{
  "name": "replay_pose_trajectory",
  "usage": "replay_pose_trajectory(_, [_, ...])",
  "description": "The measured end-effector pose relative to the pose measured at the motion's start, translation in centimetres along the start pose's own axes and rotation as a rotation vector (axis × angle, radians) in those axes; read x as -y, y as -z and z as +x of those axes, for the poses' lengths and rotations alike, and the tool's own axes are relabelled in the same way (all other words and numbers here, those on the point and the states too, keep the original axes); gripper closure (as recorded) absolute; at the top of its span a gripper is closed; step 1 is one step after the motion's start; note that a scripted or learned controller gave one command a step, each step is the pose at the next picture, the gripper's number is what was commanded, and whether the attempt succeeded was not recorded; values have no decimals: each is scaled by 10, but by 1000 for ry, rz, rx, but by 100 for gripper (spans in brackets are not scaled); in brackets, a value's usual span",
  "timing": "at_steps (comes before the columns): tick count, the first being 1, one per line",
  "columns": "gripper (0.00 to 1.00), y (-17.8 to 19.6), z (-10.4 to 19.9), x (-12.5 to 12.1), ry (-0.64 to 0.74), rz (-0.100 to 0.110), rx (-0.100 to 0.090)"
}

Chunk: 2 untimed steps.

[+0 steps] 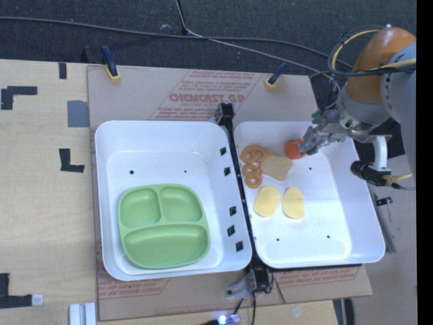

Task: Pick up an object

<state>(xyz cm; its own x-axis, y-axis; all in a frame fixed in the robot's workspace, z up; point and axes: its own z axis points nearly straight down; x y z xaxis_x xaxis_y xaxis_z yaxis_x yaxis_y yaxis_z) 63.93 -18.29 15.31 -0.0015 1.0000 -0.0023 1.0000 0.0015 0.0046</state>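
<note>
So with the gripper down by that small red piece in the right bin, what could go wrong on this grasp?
1. The gripper meets the red piece at its edge, so it may nudge it aside rather than catch it.
2. The red piece lies close to the tan slice and the pretzels, so a push could shove them together.
3. The grasp sits near the right bin's back wall, leaving little room to approach.

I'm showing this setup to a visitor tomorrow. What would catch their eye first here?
Probably the green divided plate, lying alone in the left bin. Next, the cluster of small food-like pieces in the right bin: two yellow ovals, orange rings, a tan piece. The hand sits beside a red piece.
</note>
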Motion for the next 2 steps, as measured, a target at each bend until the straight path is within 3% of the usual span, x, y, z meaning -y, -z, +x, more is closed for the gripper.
replay_pose_trajectory(2, [100,72,1,2,0,2,-1])
